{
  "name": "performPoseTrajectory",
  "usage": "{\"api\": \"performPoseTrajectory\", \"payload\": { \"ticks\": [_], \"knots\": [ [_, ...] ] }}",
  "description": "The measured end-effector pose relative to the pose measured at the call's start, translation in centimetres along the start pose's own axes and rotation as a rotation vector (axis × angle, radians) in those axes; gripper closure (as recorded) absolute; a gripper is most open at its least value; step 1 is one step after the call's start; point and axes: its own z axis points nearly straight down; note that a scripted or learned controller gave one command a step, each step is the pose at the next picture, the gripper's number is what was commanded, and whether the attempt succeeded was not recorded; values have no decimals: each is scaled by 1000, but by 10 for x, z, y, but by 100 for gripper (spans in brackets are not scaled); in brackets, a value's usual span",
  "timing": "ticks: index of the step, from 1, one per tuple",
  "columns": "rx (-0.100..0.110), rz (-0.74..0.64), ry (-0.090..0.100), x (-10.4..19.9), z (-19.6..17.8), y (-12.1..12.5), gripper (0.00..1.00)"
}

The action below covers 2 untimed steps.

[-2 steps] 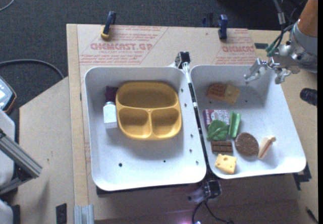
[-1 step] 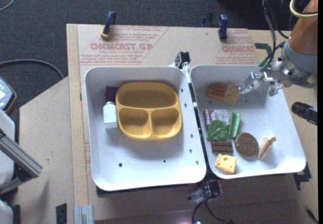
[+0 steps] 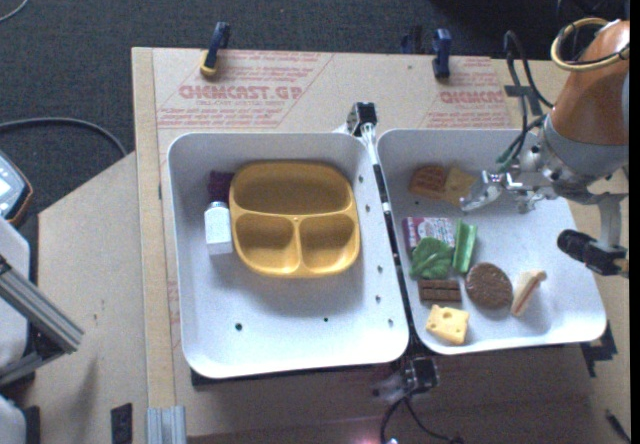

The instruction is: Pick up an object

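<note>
Hovering over the right bin (image 3: 590, 317), the hand (image 3: 480, 196) hangs with fingers spread, grasping nothing, just beside the waffle (image 3: 429, 181) and pale cracker (image 3: 460, 182). Descending straight over one piece should help. Green pods (image 3: 447, 250), chocolate (image 3: 439, 290), cookie (image 3: 488, 285) and cheese (image 3: 447, 324) crowd nearby; the yellow tray (image 3: 293, 217) sits apart.

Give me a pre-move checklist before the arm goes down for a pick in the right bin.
1. Gripper over the right bin: ok.
2. Target under it, the waffle piece nearest the fingertips: ok.
3. Object between the fingers: not ok, nothing seen there.
4. Room around target: not ok, a tan piece touches the waffle piece.
5. Yellow tray out of the path, in the left bin: ok.
</note>
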Motion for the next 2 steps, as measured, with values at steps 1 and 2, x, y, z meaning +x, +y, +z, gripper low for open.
{"api": "performPoseTrajectory", "payload": {
  "ticks": [1,2],
  "knots": [
    [-2,-2,0,0,55,10,0],
    [-9,-1,1,1,65,12,0]
  ]
}}
